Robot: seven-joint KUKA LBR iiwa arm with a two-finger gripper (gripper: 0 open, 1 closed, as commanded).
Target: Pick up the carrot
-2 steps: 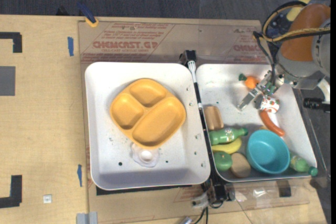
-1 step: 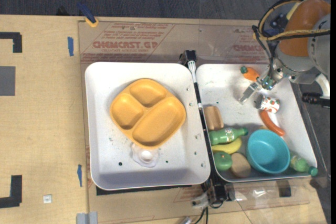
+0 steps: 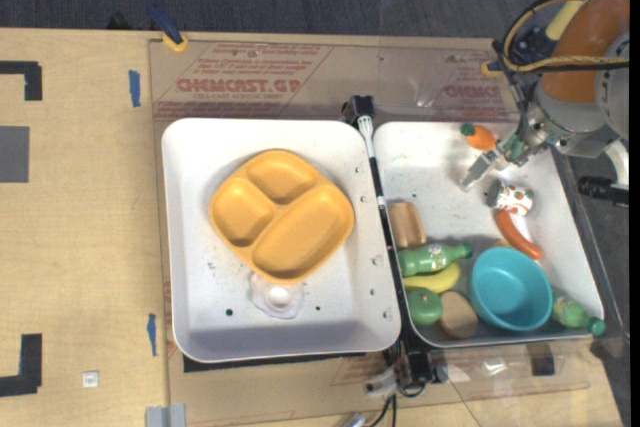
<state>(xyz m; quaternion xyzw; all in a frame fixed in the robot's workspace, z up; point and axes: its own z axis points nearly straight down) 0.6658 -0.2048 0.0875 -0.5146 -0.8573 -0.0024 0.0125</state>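
Bench (image 3: 70,215): two white bins (image 3: 190,245), perhaps cardboard-topped.

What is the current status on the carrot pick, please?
Gripper low in right bin, open, holding nothing. Carrot beside it at the far wall, not grasped. Nothing between them.

Orange carrot (image 3: 480,137) with green top, small, lying near far edge of right bin (image 3: 575,215), apart from other items.

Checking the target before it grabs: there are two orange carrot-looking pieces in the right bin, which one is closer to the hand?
The small orange piece at the bin's top edge, just left of the hand. The longer carrot lies lower, beyond the white toy.
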